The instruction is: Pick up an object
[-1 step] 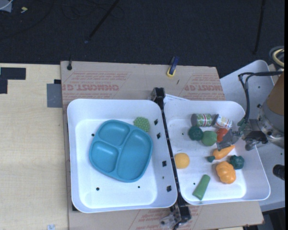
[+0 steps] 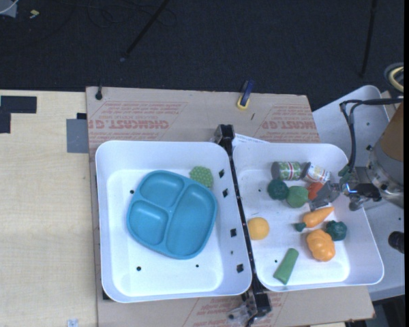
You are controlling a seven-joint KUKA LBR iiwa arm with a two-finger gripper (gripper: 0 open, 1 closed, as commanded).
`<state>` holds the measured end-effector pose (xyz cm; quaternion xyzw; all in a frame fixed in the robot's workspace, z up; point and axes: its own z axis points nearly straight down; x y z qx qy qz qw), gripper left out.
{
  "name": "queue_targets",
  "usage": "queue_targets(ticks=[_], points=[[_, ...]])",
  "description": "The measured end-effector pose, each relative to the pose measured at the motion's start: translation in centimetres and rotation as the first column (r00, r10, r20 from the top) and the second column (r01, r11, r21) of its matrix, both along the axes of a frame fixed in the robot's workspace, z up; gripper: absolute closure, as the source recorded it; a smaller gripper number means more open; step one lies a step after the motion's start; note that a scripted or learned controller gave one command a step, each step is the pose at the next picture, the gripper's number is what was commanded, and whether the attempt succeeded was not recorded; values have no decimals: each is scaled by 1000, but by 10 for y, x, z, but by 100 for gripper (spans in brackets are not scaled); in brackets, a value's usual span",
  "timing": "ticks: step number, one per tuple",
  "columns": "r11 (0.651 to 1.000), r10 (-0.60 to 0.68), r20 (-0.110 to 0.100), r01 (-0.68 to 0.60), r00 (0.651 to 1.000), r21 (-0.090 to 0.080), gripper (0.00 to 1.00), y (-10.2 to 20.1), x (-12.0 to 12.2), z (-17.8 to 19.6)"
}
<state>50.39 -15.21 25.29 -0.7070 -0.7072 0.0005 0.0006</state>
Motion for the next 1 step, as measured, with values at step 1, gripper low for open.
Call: queue_targets(ticks=[1], points=[[1000, 0, -7, 0, 1000, 3, 0, 1, -3, -64]])
